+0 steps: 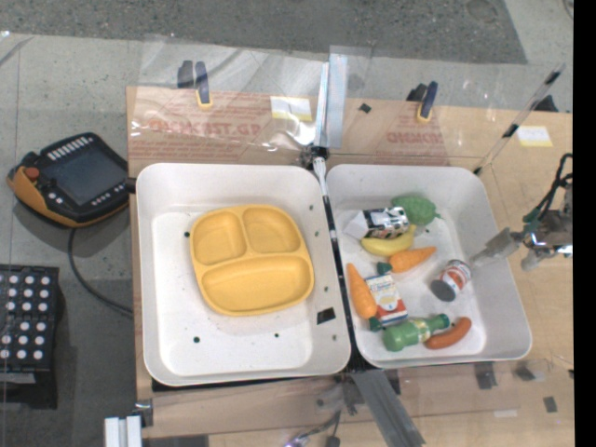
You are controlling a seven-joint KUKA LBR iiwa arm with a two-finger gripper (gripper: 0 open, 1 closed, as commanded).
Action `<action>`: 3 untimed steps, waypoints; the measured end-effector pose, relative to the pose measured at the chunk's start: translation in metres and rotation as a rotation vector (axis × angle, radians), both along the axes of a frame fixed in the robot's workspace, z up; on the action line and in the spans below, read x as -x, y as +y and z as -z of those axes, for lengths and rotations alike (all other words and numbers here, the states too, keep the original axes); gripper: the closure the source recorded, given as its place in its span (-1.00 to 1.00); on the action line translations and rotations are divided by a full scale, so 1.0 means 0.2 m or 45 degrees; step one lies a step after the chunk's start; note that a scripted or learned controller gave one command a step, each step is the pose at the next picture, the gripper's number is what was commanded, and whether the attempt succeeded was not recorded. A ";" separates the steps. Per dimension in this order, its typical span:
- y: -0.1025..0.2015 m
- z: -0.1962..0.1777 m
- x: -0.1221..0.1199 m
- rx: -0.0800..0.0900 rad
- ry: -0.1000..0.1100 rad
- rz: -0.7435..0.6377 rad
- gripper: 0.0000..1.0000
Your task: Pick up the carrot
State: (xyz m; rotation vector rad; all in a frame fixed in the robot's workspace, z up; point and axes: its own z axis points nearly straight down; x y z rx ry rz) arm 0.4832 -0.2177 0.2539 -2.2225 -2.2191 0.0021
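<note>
So there are 2 carrots in the right bin point(498, 277), lower right of the frame: carrot point(360, 291) by the left wall, another carrot point(412, 259) under the banana point(387, 242). Yellow plate point(251, 257) sits in the left bin point(168, 343). Can't tell the gripper's state.

Bins point(168, 343): smooth white plastic, faintly glossy.
Tray point(251, 257): matt yellow plastic with 3 compartments.
Carrot point(361, 291): smooth orange plastic, slightly shiny.
Can point(453, 278): shiny metal with paper label.
Table point(521, 170): matt brown board.
</note>
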 end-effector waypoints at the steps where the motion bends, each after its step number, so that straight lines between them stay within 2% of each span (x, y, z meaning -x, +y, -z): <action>1: 0.33 0.49 -0.24 -0.001 0.003 -0.132 -1.00; 2: 0.47 0.78 -0.47 0.002 -0.001 -0.382 -1.00; 3: 0.17 0.69 -0.16 0.001 0.001 -0.485 -1.00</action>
